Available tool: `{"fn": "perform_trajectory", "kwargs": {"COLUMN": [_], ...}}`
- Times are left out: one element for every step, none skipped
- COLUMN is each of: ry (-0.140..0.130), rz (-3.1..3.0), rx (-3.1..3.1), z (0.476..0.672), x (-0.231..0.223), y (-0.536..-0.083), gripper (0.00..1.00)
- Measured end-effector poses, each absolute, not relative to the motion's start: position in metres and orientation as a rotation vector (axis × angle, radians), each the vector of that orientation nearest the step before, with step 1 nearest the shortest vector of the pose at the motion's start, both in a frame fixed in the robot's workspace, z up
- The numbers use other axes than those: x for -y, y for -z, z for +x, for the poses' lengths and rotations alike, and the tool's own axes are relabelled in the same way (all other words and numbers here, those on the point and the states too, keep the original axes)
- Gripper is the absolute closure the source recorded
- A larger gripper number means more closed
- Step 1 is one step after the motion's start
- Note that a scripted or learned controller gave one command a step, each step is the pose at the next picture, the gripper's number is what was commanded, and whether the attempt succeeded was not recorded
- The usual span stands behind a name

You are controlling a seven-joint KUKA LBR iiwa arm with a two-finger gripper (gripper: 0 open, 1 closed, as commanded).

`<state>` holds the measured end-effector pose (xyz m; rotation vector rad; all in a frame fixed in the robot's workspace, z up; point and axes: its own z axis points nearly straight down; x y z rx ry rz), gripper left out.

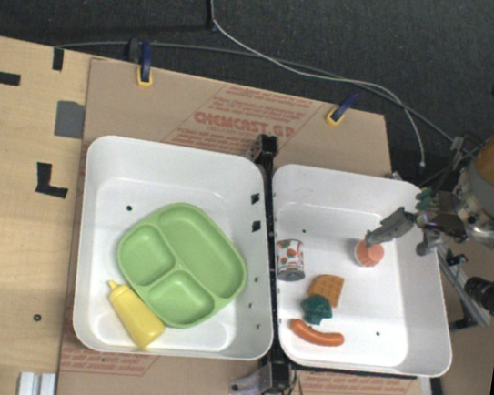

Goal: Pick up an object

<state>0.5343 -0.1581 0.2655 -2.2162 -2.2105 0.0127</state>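
My gripper (397, 245) hangs over the right side of the right bin (416, 355), and its fingers look spread open with nothing between them. Its left finger (387, 230) ends just above a small pink object (368, 254) lying on the bin floor. Further left in this bin stands a small white can with red marks (290, 259). An orange waffle-like piece (328, 287), a dark green toy (318, 309) and a red sausage (317, 335) sit toward the bin's front.
The left bin (108, 171) holds a green divided plate (182, 265) and a yellow squeeze bottle (134, 315) at its front left corner. A black divider (267, 213) runs between the bins. Cables cross the dark area at the back.
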Motion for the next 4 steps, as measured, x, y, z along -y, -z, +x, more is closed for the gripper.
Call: {"fn": "perform_trajectory", "kwargs": {"ry": [-0.002,-0.007,-0.006,-0.007], "rz": [-2.219,-2.218,-2.217,-2.218], "rx": [2.222,2.219,2.220,2.218], "z": [0.537,0.543,0.551,0.550], "x": [0.158,0.161,0.163,0.172], "y": [-0.272,-0.225,-0.173,-0.115], "gripper": [0.00,0.00,0.00,0.00]}}
